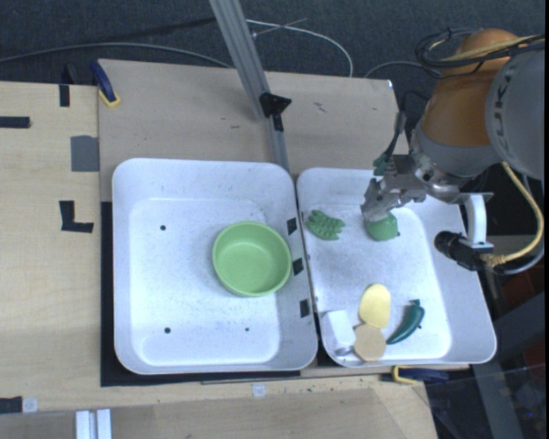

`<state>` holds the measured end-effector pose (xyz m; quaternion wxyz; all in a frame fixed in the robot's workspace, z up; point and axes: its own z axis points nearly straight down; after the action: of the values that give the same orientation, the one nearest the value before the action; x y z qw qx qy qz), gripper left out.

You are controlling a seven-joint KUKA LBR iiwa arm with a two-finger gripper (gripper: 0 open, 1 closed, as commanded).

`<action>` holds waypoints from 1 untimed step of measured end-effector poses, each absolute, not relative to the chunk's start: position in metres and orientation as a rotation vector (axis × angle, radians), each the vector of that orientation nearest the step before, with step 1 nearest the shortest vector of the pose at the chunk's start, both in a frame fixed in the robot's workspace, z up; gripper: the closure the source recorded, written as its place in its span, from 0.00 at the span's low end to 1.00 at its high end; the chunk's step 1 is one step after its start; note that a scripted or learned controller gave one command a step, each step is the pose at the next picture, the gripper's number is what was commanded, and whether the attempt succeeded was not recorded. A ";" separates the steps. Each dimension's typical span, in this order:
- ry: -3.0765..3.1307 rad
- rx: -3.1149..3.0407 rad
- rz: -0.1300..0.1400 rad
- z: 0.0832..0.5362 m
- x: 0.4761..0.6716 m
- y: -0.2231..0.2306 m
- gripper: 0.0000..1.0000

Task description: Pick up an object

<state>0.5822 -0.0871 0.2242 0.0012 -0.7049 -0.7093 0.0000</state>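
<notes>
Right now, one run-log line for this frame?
hand: over right bin, at green round object | grasp: unconfirmed | left bin: green bowl

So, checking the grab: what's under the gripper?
A green object in the right bin, just below the gripper. Its top is covered, so contact is unclear.

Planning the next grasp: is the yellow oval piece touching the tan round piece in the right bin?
Touching. The camera view shows the yellow oval piece overlapping the tan round piece with no gap between them.
</notes>
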 end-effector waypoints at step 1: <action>-2.227 -2.211 0.001 0.217 0.576 -0.026 1.00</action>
<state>0.5760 -0.0259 0.2173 0.0018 -0.7045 -0.7097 0.0004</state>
